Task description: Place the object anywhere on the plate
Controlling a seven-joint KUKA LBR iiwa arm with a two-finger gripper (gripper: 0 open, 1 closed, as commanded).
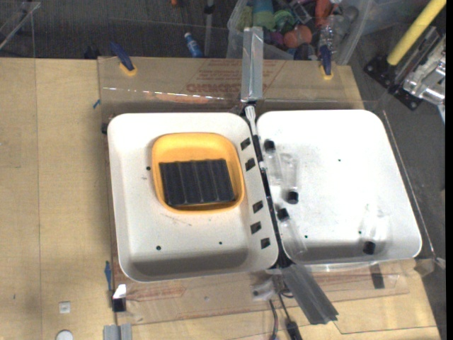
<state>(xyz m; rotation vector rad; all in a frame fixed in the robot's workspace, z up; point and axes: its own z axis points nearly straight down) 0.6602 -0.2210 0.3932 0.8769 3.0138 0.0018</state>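
Wooden boards make up the table (49,190), which carries two shallow white bins side by side. Within the left bin (131,211) sits an orange-yellow plate (195,146) with rounded corners, and a dark ribbed rectangular object (197,181) already lies flat on that plate, covering its middle and near part. Right of the plate, past the black divider (262,190), the right bin (340,183) holds a few small dark bits. Behind the plate, beyond the table's far edge, a clear tub (297,13) holds colourful items. Whether the pincer is released or clenched cannot be told.
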